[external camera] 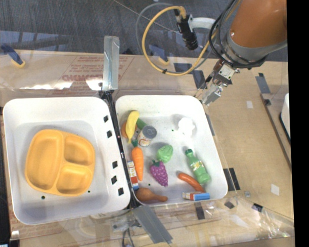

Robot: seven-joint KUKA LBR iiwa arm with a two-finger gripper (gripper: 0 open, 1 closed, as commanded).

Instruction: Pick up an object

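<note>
So the gripper [214, 93] is hanging just past the right bin's [207, 124] far right corner, can't tell its state, with the banana [131, 121], carrot [138, 163], grapes [159, 172] and green bottle [197, 166] all down-left of it inside.

Just one fixed camera here, mounted above the desk [246, 142] and looking down at a slant. It's far enough back to fit both white bins, left bin [14, 166] and right bin [207, 123], with the arm [252, 26] coming in top right.
</note>
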